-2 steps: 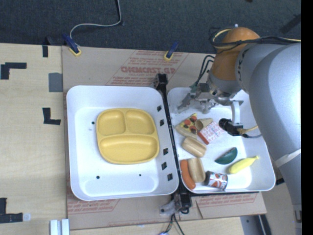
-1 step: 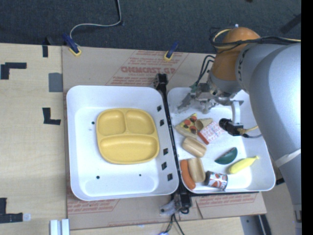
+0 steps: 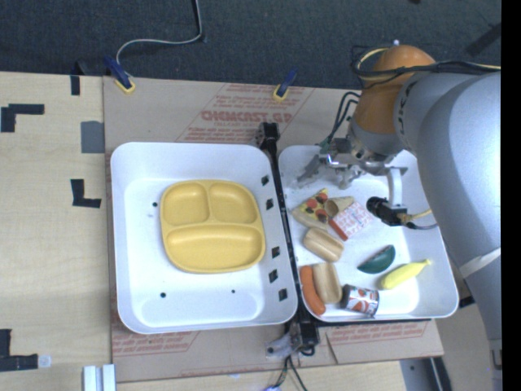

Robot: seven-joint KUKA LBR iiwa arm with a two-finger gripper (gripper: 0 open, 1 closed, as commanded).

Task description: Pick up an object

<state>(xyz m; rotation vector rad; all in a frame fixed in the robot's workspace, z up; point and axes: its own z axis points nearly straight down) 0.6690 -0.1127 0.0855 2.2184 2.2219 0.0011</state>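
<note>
The right bin (image 3: 435, 300) holds several toy foods: a pizza slice (image 3: 319, 210), a bread roll (image 3: 323, 244), a hot dog (image 3: 319, 287), a small can (image 3: 359, 300), a yellow banana (image 3: 404, 274), a dark green piece (image 3: 378, 259) and a red-and-white packet (image 3: 352, 217). My gripper (image 3: 334, 170) hangs over the far part of this bin, just beyond the pizza slice, under the orange band (image 3: 383, 96). Nothing shows between its fingers.
The left bin (image 3: 134, 218) carries a yellow sectioned plate (image 3: 213, 225). A black divider (image 3: 277, 218) runs between the bins. The grey arm covers the bench's right side. Cardboard and blue clips lie behind the bins.
</note>
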